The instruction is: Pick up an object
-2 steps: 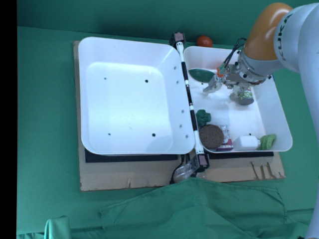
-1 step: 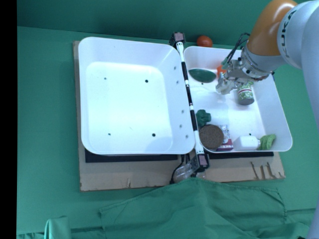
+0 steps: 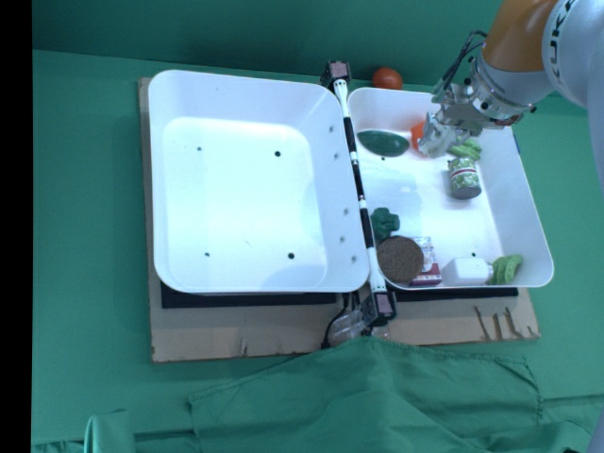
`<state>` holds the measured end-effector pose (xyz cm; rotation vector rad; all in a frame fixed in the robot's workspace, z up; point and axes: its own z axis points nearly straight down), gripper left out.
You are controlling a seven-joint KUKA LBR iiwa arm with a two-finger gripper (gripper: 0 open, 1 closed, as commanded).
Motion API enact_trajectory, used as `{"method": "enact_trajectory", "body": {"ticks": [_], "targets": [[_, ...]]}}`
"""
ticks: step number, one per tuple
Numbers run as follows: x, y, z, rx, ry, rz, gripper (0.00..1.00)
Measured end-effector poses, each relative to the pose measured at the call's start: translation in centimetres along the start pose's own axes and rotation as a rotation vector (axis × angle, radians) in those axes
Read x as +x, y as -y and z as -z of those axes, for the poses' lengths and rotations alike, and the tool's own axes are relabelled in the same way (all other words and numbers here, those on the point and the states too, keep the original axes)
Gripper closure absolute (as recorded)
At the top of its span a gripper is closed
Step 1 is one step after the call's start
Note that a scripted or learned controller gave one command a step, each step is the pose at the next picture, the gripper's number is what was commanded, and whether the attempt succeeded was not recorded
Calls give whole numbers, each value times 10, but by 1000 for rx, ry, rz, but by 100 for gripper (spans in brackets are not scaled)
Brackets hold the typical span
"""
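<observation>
**A:** Going left to right: the left bin [image 3: 245,182] carries nothing that matters here, so any trouble lies in the right bin [image 3: 528,225]. Along its near edge sit a small green leafy piece [image 3: 384,222], a brown disc [image 3: 400,259] lying against a red-and-white packet [image 3: 427,260], a white block [image 3: 467,271] and a green pod [image 3: 508,268].

**B:** And further back?

**A:** A dark green oval piece [image 3: 383,142], then the end effector [image 3: 436,140] low at the far side of the bin. An orange-red object [image 3: 418,133] is touching its left side, a light green piece [image 3: 466,149] lies just beside its right, and a small can [image 3: 463,178] lies near, below that.

**B:** Does it grip anything?

**A:** That cannot be told; the tip is too small and blurred to read.

**B:** So what might fail?

**A:** The crowding, probably. With three things close around the tip, it could nudge the orange-red object toward the bin wall, or catch two pieces and drop both on lifting. The can looks likely to roll if clipped. A red ball [image 3: 388,77] rests on the tabletop [image 3: 85,206] outside the bin, out of the way.
</observation>
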<state>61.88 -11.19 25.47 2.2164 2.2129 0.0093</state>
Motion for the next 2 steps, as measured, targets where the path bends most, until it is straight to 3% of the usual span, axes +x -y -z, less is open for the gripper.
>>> {"method": "enact_trajectory", "body": {"ticks": [2], "targets": [[-11,-8,101,0,0,-1,100]]}}
